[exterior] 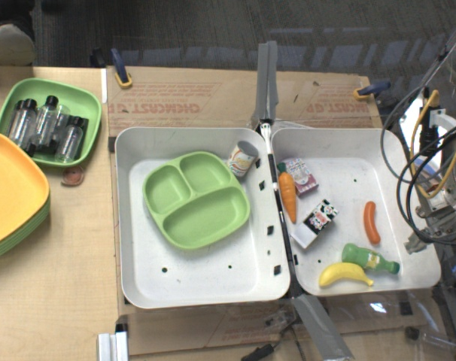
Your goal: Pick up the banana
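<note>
Banana (345,275) lay in the right bin (408,277), just left of my gripper (431,228) at its rim, beside a green bottle (369,259), cardboard (213,96) beneath both bins, dark floor beyond, grip state I couldn't tell.

Even, bright light falls from above, and the white bins (205,288) show only faint, soft shadows under their contents. The green plate (196,199) carries a mild sheen, no hard glare. The floor at the top is dim and grainy. Focus is fair overall but soft; small print on the cardboard (175,104) reads blurred. Straight edges bow slightly near the frame borders.
</note>
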`<state>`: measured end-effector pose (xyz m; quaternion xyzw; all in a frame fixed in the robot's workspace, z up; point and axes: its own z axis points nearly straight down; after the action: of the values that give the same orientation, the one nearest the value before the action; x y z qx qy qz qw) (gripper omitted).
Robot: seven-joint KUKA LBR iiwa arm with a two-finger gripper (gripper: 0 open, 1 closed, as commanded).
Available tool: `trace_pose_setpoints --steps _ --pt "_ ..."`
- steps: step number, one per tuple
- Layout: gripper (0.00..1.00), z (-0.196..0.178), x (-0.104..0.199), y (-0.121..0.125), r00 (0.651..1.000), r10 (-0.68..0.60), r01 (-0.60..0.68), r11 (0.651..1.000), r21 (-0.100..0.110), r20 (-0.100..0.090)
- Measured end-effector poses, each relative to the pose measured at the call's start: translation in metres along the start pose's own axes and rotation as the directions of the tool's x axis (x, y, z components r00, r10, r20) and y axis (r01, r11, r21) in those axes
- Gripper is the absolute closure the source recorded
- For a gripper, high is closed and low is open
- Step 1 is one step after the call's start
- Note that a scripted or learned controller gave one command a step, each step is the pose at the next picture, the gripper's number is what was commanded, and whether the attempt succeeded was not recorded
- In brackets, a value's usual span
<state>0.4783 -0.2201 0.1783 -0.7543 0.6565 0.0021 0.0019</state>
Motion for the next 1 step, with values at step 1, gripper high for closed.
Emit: trace_pose_setpoints --steps 1 --pt "1.00 -0.0023 -0.0145 -0.0023 0.960 -0.280 0.280 0.960 0.001 0.000"
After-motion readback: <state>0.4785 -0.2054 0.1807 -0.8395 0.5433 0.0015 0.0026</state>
